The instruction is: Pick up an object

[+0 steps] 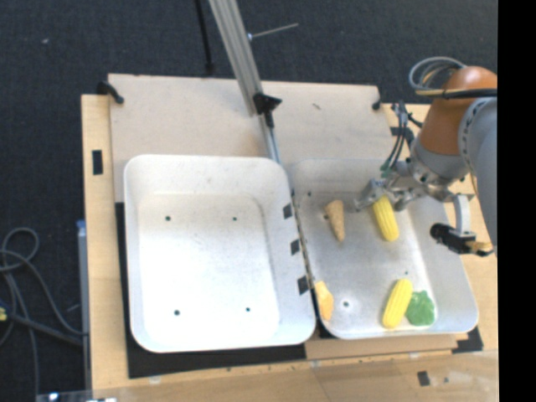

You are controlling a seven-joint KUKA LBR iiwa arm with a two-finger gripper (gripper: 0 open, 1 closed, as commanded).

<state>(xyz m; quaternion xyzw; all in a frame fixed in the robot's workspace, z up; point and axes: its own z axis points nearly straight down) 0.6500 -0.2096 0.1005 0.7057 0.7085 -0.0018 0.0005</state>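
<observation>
Two corn cobs in the right bin; gripper (387, 193) is hovering over upper cob (385, 219), finger state unclear. Looks light, rigid; grip mid-length.

Arm (469, 132) cut off at right edge; upper end of corn cob (385, 218) hidden under gripper (387, 193)

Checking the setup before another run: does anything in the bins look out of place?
One thing: an orange-yellow piece sits up on the right bin's left wall rather than on its floor. The rest lies flat inside.
</observation>
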